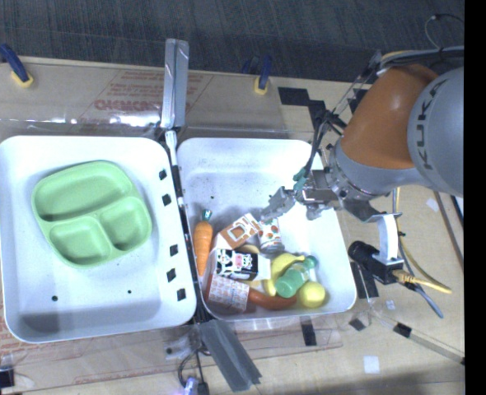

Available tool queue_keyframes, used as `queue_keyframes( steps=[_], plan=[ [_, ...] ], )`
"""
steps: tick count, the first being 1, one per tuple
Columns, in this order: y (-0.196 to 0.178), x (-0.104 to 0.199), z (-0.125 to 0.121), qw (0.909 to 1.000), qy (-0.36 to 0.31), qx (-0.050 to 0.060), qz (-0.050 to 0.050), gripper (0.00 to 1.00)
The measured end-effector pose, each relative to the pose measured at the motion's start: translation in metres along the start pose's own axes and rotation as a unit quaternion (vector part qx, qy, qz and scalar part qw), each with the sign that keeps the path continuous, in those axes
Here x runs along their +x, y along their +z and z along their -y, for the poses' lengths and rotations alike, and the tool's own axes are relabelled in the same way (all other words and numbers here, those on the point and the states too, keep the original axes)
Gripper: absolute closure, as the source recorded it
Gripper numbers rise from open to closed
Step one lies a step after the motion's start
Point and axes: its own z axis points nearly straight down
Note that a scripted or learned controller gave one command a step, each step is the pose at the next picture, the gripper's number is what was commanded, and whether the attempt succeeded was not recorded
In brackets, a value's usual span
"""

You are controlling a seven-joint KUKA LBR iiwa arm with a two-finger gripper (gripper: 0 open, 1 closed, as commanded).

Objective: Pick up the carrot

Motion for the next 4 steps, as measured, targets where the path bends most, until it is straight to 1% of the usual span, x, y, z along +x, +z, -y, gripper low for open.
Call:
queue_keyframes(
  steps=[1,2,3,4],
  plan=[
    [0.043,0.051,-0.009,0.9689,-0.248,0.0,0.001,0.0],
    [0.043,0.153,-0.014,0.954,-0.3,-0.001,0.001,0.0],
    [0.043,0.143,0.035,0.962,-0.273,-0.001,0.001,0.0],
    [0.043,0.112,0.007,0.9643,-0.265,-0.001,0.001,0.0]
  ],
)
